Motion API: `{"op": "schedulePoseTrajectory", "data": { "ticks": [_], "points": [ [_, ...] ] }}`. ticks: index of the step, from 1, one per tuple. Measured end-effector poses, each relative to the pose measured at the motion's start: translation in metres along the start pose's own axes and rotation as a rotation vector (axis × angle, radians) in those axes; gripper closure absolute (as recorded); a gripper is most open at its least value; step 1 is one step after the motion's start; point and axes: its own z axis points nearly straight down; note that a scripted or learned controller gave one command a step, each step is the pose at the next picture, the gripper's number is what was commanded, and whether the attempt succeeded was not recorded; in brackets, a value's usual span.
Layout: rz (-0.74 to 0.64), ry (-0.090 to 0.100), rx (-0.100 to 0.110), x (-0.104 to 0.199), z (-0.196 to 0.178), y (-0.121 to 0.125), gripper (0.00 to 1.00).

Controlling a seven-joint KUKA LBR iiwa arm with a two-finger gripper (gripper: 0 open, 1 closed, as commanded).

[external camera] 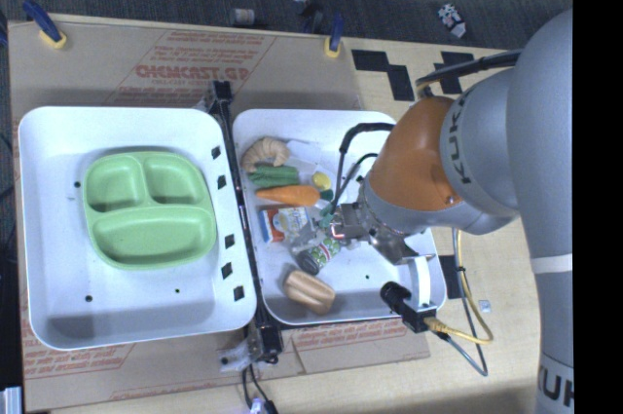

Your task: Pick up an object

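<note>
The right bin [375, 307] holds several toy foods. A tan croissant [265, 151] lies at its back left, with a green pod [275, 175] and an orange carrot [288, 195] just in front of it. A small yellow piece [321, 179] sits beside them. A red and white packet [285, 223] lies mid-bin, and a brown bread roll [309, 290] rests near the front wall. My gripper [328, 240] hangs low over the bin's middle, right above a dark cylindrical item [313, 258] and next to the packet. The wrist hides what is under it.
The left bin [44, 237] holds a green divided plate [149, 208]. Black clips line the seam between the bins [234, 207]. The arm's orange band [414, 164] and grey body cover the right bin's right side. Cables [467, 324] trail off the front right.
</note>
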Motion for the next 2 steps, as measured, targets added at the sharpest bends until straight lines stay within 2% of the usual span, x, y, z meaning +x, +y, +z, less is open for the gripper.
{"op": "schedulePoseTrajectory", "data": {
  "ticks": [1, 2],
  "points": [
    [-0.005, -0.002, -0.001, -0.001, -0.010, 0.001, 1.00],
    [-0.002, -0.002, -0.002, 0.072, -0.077, -0.019, 1.00]
  ]
}}
